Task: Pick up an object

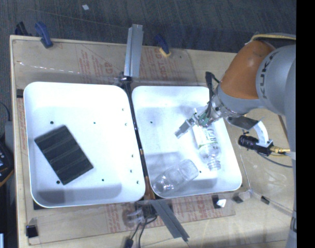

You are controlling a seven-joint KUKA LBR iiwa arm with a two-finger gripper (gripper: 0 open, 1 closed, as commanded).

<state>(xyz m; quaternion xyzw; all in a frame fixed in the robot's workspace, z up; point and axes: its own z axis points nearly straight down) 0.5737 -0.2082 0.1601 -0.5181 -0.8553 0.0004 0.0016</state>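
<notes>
The gripper (191, 124) is low inside the right bin (147, 102), near its right wall, and it seems to be closing in on a bottle; whether it is released or clenched I cannot tell, because it looks small and blurred from above. Just beside it, touching or nearly touching, lies a clear plastic bottle with a label (208, 143). This bottle lies flat close to the right wall of the bin, with its long axis running from the far side toward the near right corner, and the cap end seems to point to the near edge. So I judge that the step in hand is the approach or the grasp of this bottle, not yet the lift. The next move calls for the gripper to stand across the narrow width of the bottle, to close, and then to rise straight. A second clear bottle (175, 175) lies along the near wall of the same bin, its long axis almost parallel to that wall. In the left bin (38, 99) a dark ribbed pad (63, 154) rests near the left wall, turned diagonally.
</notes>
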